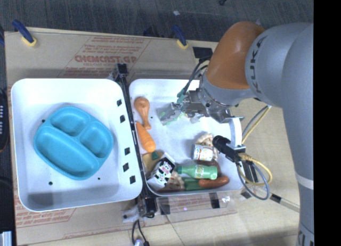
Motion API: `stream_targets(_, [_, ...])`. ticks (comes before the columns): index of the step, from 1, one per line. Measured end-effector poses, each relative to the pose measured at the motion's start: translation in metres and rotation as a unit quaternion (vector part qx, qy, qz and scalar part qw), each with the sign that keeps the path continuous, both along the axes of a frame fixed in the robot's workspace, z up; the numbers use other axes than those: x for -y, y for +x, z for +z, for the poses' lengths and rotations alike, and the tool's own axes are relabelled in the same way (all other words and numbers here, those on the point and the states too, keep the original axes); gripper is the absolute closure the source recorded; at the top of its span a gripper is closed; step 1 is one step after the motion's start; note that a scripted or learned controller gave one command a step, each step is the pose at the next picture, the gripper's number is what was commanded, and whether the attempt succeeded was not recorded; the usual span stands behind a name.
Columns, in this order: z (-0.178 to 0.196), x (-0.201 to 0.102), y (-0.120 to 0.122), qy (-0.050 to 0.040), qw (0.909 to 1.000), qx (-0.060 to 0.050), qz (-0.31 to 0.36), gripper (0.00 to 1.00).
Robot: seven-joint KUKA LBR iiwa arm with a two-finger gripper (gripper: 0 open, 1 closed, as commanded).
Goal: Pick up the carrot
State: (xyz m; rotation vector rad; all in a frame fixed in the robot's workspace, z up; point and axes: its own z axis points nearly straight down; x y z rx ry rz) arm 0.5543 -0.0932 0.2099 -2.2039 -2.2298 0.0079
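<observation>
Arm [282, 80] enters from the right, grey links, orange band [234, 53] above the wrist. Wrist bent down and leftward. Claw [171, 113] sits low at the wrist's left end, pointing left. Black cable hangs off the wrist's underside.

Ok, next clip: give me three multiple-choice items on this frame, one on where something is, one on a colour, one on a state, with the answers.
1. Where does the carrot lie?
A. In the right bin, by its left wall
B. On the blue tray
C. On the bench outside both bins

2. What colour is the divided tray in the left bin?
A. Red
B. Blue
C. Yellow

3. How does the carrot stand to the gripper?
A. Clamped in it
B. Lying in the bin, apart from it
C. Hanging from it above the bin

Answers: 1 A, the orange carrot runs along the right bin's left wall. 2 B, the tray is light blue. 3 B, the gripper is up and to the right of the carrot, with white bin floor between them.
</observation>
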Motion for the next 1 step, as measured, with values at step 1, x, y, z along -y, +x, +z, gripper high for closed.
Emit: stream_targets(1, [-0.0199, -0.1047, -0.0243, 0.0006, 0.9990, -0.001, 0.044, 0.00])
